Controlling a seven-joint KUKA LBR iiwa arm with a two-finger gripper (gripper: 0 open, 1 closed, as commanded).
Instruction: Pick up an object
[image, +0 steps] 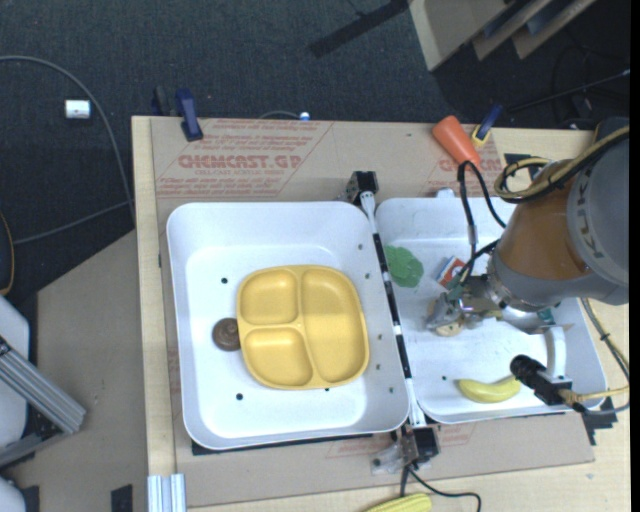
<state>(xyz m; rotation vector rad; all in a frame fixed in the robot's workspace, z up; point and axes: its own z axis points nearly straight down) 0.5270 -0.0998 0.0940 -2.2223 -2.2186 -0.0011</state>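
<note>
My gripper (447, 317) is low in the right bin (520, 225), close to its left wall, with the grey and orange arm (560, 240) above it coming in from the right. A green lump (405, 266) lies just up and left of the gripper. At the bin's front, right of and nearer than the gripper, rests a yellow banana (487, 390). A small red and white thing (455, 270) shows just behind the gripper. The left bin (190, 300) holds a yellow divided plate (301, 327) and a small brown round piece (227, 334) touching the plate's left edge.
The two bins meet along a black-clipped divider (388, 300). On the bench behind the bins sit a blue clamp (187, 113) and an orange-handled tool (455, 138). Cables loop over the arm at the back right.
</note>
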